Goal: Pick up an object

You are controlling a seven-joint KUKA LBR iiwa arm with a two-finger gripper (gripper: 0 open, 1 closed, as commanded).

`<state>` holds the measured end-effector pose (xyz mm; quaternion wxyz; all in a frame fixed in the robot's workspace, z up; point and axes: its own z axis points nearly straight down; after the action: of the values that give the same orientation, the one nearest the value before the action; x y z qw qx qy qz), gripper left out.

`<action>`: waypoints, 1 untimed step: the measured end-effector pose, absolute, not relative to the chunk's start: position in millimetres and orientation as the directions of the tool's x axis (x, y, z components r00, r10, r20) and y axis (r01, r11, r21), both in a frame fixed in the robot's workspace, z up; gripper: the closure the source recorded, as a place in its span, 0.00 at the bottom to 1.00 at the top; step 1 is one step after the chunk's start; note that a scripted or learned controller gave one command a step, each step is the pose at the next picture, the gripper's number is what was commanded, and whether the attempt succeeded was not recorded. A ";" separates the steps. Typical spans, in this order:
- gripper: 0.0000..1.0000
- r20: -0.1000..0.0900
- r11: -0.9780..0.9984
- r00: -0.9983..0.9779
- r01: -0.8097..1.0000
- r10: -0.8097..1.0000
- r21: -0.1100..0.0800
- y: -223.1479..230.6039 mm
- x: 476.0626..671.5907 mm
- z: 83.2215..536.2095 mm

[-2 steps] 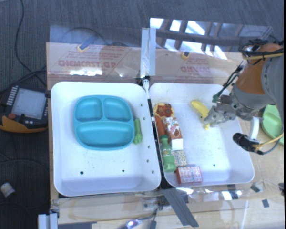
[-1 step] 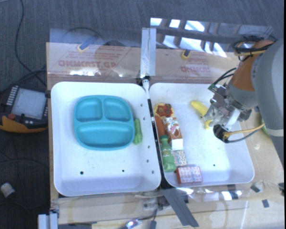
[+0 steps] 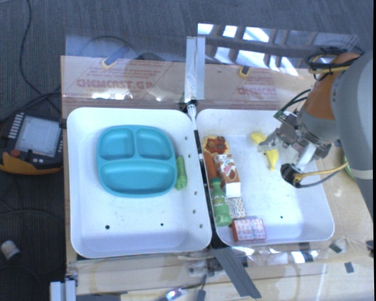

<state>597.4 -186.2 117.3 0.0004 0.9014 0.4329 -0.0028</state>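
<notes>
in the right bin (image 3: 313, 227) a red box (image 3: 248, 229) lies nearest, with a row of small packets (image 3: 224, 175) along the divider; farther back a yellow banana (image 3: 267, 148) lies just beside the gripper (image 3: 287, 144). i cannot tell its state; coming down off-centre, it could nudge the banana away

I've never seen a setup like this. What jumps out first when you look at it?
A bright blue plastic divided plate sits in the left white bin. In the right white bin, a row of small colourful toy foods lines the left wall. The grey arm's gripper hangs beside a small yellow banana-shaped toy.
</notes>
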 end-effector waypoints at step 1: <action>0.00 0.007 -0.555 0.555 0.832 0.832 0.001 -195.7 595.6 92.1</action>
<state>595.6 -195.7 92.1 -0.0013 0.8817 0.4718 0.0032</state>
